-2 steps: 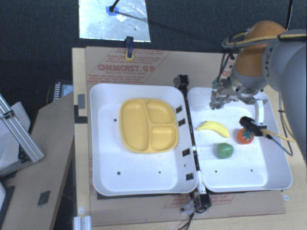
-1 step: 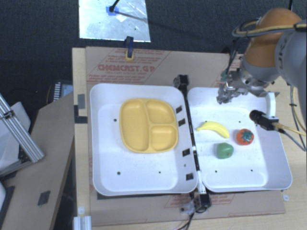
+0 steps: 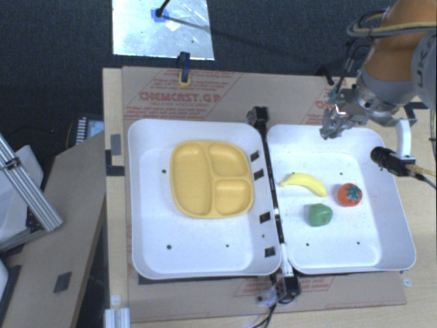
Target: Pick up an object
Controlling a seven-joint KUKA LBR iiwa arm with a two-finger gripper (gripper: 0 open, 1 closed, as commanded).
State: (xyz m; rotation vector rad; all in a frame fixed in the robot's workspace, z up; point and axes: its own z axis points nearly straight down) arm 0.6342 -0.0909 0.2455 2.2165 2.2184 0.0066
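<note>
Looking down from the fixed camera view, the right bin (image 3: 389, 248) holds three candidate objects: a yellow banana (image 3: 304, 182) near its centre, a red tomato (image 3: 349, 194) to the right of it, and a green pepper-like item (image 3: 319, 214) just below and between them. All three lie apart from one another. The left bin (image 3: 147, 244) holds a yellow divided tray (image 3: 210, 178).

Risk assessment: the three objects are small and rounded, and in the inspector's judgement a descent slightly off centre could nudge one aside or let it roll out of the grasp. The banana's curve also calls for suitable wrist alignment. The tomato and green item sit near enough together that a descent on one could knock the other.

Arm pose: the arm enters from the upper right, orange band uppermost, with the tool (image 3: 334, 127) over the far edge of the right bin, well apart from all three objects. Whether the tool is open or closed cannot be told at this resolution. It grips nothing visible.
</note>
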